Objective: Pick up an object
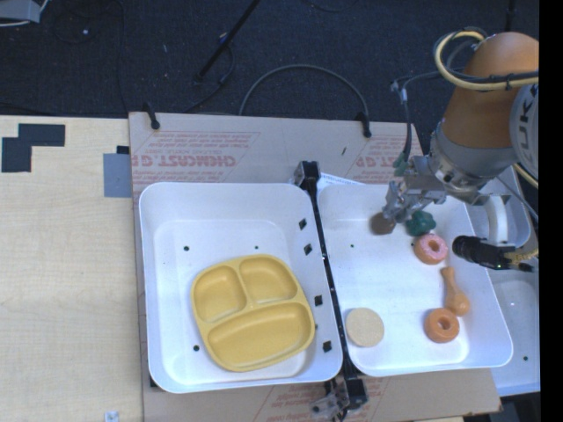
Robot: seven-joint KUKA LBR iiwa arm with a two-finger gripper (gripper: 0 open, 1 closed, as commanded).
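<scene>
From my remote seat I see the hand (403,207) low over the right bin (493,354), toward its 11 o'clock corner, right above a small brown lump (383,224); I cannot tell whether it has closed on anything. That lump and the teal piece (423,222) just at its 3 o'clock look like the likeliest targets. I'd judge both to be light toy pieces, probably soft or rubbery, small enough to pinch across the middle, though they may roll or squirt out. Further round, the pink doughnut (431,250), the orange doughnut (442,325), a tan bone-like stick (454,294) and a pale round biscuit (364,327) lie apart; the rings invite a pinch across one rim. The left bin (167,227) carries a yellow divided plate (253,311), stiff and slick-looking. Red printing on the cardboard (189,152) at 12 o'clock reads upside down; I can't make it out reliably.
</scene>
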